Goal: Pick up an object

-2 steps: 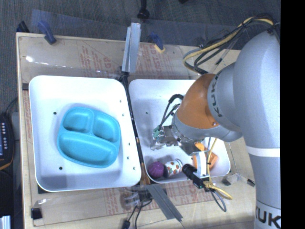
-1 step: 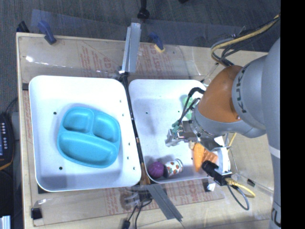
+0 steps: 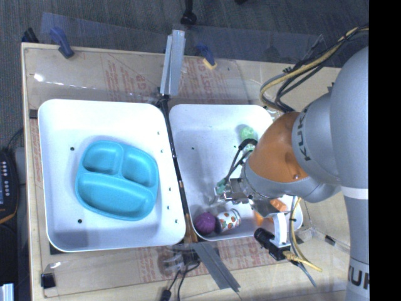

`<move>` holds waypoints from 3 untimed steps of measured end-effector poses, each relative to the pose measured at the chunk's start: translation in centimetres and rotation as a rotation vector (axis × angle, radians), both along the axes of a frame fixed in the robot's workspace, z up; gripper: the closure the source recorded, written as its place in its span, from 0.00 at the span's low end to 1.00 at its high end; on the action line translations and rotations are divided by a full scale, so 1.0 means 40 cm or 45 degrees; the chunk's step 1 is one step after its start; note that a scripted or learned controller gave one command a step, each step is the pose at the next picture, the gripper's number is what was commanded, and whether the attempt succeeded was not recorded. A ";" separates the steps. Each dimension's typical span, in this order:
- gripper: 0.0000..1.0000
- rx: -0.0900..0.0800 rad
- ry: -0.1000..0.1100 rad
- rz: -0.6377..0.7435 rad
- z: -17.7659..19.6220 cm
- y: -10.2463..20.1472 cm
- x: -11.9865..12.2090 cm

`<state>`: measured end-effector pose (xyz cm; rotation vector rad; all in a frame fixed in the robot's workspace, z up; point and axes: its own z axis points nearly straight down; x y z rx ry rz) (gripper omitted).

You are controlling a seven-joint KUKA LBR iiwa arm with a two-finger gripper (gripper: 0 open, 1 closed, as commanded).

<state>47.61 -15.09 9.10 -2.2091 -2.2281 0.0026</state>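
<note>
My gripper (image 3: 227, 191) reaches down into the lower part of the right bin (image 3: 194, 137), under the arm's orange band. Just below it, against the bin's near wall, lie a purple ball (image 3: 205, 222) and a small white patterned egg-shaped object (image 3: 229, 220). A green object (image 3: 247, 132) rests near the far right of the same bin, partly hidden by the arm. An orange piece (image 3: 276, 204) peeks out beneath the wrist. I see nothing lifted off the bin floor.
The left bin (image 3: 56, 124) holds a blue divided tray (image 3: 118, 179). A metal bar (image 3: 171, 61) stands at the back between the bins. Cables (image 3: 301, 74) loop at the arm's far side.
</note>
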 end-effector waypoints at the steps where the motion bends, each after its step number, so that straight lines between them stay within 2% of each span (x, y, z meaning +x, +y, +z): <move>1: 0.00 0.000 0.000 -0.001 0.000 -0.001 0.000; 2: 1.00 0.001 0.002 0.006 0.024 0.001 0.000; 3: 0.00 0.000 0.002 0.007 0.024 0.001 0.000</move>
